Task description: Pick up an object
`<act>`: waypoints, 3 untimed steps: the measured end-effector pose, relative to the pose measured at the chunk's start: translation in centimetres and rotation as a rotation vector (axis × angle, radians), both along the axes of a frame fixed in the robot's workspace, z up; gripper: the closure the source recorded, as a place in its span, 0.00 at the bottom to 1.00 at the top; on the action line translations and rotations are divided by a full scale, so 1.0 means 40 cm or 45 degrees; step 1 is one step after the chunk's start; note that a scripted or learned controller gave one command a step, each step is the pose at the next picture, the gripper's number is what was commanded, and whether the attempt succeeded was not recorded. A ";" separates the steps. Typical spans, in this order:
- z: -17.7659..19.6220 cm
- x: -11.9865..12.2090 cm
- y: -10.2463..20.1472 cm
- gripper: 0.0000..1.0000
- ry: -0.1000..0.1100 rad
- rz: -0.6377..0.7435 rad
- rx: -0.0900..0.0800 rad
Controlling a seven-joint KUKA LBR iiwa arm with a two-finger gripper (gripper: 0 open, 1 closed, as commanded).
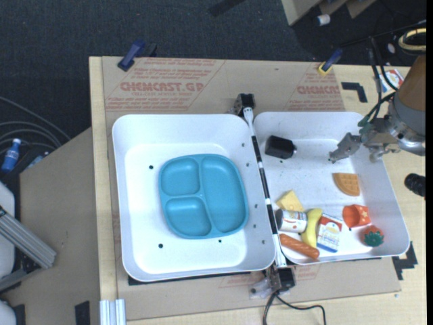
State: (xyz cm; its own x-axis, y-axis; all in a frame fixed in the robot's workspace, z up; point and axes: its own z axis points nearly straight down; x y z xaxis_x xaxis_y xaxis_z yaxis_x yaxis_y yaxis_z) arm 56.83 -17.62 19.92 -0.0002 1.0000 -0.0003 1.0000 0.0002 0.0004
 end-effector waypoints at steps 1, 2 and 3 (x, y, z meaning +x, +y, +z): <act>-0.262 -0.037 -0.096 0.00 -0.001 0.002 0.002; -0.238 -0.037 -0.098 1.00 -0.003 0.000 0.001; -0.238 -0.037 -0.098 0.00 -0.002 0.000 0.001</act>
State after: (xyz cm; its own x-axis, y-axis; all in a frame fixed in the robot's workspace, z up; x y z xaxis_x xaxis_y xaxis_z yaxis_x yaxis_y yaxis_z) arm 55.34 -21.52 10.40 -0.0002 1.0000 0.0004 1.0000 0.0002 0.0020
